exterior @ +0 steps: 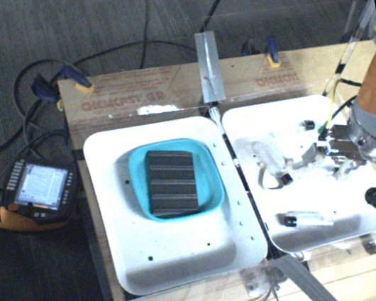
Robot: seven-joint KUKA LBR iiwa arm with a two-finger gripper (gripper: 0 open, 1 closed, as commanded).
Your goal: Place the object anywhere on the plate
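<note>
While the dark ridged block [172,181] is already lying on the blue plate [210,174] in the left bin [109,196], the end effector [322,153] is hovering over the right bin [296,109], grip state unclear; placing seems done, so withdrawing looks next.

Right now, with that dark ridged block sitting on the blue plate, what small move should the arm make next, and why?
Probably just lift the gripper a little and hold off. The dark ridged block already lies flat on the blue plate in the left bin, so the placement looks done. The gripper hangs over the right bin, among small clear bits, apart from the plate.
</note>
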